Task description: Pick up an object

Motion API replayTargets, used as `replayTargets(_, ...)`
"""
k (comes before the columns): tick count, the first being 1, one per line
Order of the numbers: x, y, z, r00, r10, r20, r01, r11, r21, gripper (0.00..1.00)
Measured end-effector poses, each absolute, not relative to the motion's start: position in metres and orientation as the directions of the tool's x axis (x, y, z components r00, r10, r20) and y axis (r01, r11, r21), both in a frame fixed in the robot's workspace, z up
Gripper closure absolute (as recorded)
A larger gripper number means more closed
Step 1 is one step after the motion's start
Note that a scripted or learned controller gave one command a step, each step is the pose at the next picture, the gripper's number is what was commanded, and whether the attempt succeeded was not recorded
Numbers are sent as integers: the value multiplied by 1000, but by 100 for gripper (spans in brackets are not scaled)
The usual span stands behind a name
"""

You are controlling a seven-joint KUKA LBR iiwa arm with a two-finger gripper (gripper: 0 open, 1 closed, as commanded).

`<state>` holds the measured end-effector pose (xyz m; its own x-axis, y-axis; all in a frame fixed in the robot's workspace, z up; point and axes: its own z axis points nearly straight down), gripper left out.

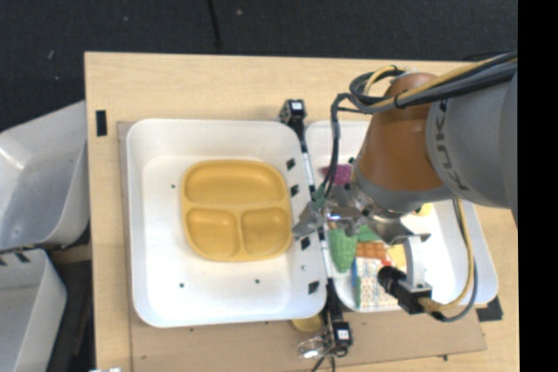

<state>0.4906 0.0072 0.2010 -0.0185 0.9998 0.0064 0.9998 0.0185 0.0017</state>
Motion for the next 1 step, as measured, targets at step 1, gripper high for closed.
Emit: replayTargets(1,492,-4,211,3,1000,0,1000,-3,4,100)
